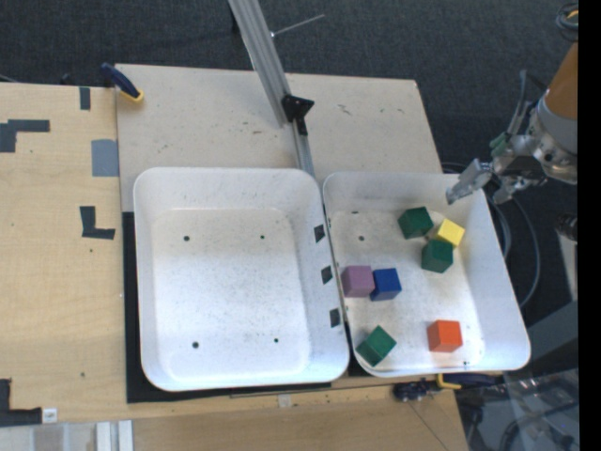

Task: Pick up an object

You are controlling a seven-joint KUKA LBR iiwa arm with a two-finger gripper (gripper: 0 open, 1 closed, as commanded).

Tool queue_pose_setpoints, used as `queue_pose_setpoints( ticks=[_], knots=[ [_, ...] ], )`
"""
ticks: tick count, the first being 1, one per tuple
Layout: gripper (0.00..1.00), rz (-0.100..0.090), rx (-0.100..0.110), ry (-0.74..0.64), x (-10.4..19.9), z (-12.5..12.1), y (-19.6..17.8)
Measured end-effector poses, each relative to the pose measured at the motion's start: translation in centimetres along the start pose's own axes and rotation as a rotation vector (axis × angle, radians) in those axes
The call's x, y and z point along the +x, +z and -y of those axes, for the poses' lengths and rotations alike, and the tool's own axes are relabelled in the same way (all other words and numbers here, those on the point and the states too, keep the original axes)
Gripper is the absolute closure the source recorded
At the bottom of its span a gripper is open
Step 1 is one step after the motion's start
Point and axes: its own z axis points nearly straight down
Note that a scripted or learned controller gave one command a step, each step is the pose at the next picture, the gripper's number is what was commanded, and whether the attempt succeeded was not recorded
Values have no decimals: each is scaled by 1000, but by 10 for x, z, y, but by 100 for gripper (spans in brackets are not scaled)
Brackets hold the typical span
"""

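Honestly, we cannot tell whether the fingers (477, 181) are apart or together; they show as grey prongs at the right bin's (502, 289) upper right rim, with nothing seen between them. Nearest them, down and to the left, lie a green cube (415, 222), a yellow cube (451, 232) and a second green cube (437, 256), packed close, the yellow one touching its neighbours. Further toward the lower left sit a purple cube (357, 280) touching a blue cube (386, 283), then another green cube (377, 345) and an orange cube (445, 335). We judge these blocks light, stiff and not fragile, best pinched across two opposite flat faces. The orange cube stands apart, so we reckon it the easiest hold.
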Motion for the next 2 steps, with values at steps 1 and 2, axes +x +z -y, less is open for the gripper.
queue_pose_setpoints(
  ticks=[1,2],
  knots=[
    [0,1,0,0,0,0,0],
    [0,-1,4,0,3,-8,48]
  ],
)
